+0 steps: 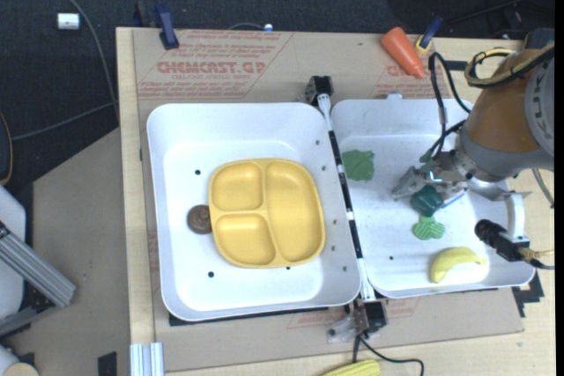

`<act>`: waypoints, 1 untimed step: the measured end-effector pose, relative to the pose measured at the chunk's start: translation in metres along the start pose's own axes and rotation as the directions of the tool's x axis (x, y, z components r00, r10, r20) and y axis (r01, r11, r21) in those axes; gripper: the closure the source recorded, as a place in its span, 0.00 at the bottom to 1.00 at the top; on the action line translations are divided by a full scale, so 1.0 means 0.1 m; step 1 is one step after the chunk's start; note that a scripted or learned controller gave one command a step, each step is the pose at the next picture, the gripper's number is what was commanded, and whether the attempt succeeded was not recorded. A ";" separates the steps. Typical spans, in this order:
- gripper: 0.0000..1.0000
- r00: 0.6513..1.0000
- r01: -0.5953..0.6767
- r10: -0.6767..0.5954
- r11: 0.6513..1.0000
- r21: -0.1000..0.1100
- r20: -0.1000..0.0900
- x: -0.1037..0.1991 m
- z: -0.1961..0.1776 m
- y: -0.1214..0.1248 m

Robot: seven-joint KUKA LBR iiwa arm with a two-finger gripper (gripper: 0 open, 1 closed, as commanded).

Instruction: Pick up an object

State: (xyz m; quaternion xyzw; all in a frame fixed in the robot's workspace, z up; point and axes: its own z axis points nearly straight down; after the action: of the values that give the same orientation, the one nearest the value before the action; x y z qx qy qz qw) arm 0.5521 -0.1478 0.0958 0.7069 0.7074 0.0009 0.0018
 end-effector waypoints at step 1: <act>1.00 1.000 -0.002 0.002 1.000 -0.001 0.001 0.00 -0.09 0.00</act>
State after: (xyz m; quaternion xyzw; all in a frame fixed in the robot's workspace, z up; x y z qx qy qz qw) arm 0.5523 -0.1481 0.1053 0.7074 0.7068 0.0010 0.0027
